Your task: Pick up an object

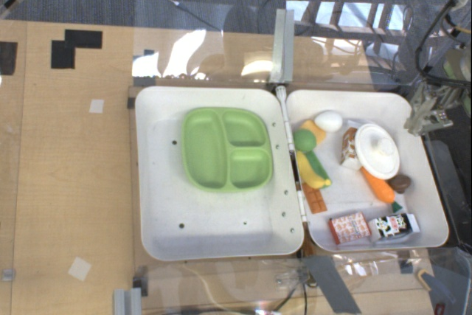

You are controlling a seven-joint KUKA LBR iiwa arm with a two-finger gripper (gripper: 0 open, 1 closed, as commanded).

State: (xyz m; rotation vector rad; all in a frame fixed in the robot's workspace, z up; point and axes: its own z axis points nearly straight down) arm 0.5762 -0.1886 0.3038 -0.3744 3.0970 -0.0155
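— Looking down on the table [66, 181], what do we have in the left bin [166, 232]?

— We see a green divided plate [225, 149] lying flat near the bin's middle, slightly toward twelve o'clock.

— And the right bin [428, 214]?

— That one is crowded. A white egg [329, 120] sits at about eleven o'clock, with a green and yellow toy vegetable [304, 139] just beside it at the bin's left wall. A banana [313, 172] lies below those, touching a green piece, and a brown bar [315, 200] sits just under it. Near the centre we see a white round lid or bowl [377, 151], with a brown and white packet [348, 147] tucked against its nine o'clock side. A carrot [380, 187] slants away from the bowl toward five o'clock, and a small dark brown lump [400, 183] rests just beside it. Along the six o'clock edge lie a red box [349, 228] and a black and white carton [394, 226], side by side.

— Where is the tool [426, 114]?

— We find it at three o'clock of the view, above the right bin's upper right corner, well apart from the objects. Whether its fingers are apart or together, we cannot tell.
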